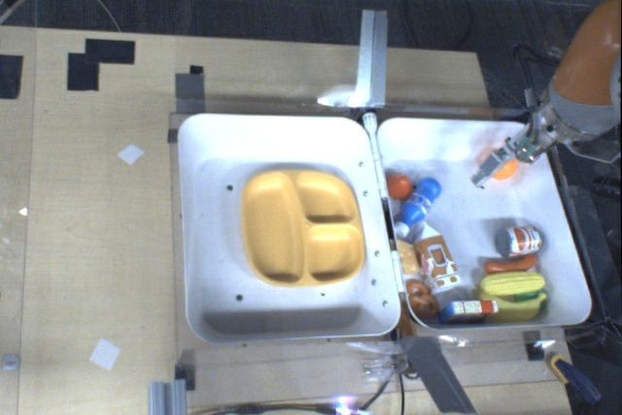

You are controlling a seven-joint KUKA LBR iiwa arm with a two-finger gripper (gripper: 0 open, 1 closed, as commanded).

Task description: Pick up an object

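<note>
Item: small orange object [504,170], seemingly light, rigid and smooth, sits between the fingers of the pincer [498,165], which is clamped on it; narrow midsection judged the best grasp point.

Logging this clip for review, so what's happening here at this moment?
A KUKA arm reaches in over the right bin. Its gripper sits near the bin's far right corner with a small orange object at its tip; whether that is actually gripped is unclear. The other items, including a blue bottle, a can and a toy corn cob, lie along the bin's left and near sides. The left bin holds a yellow divided tray.
</note>
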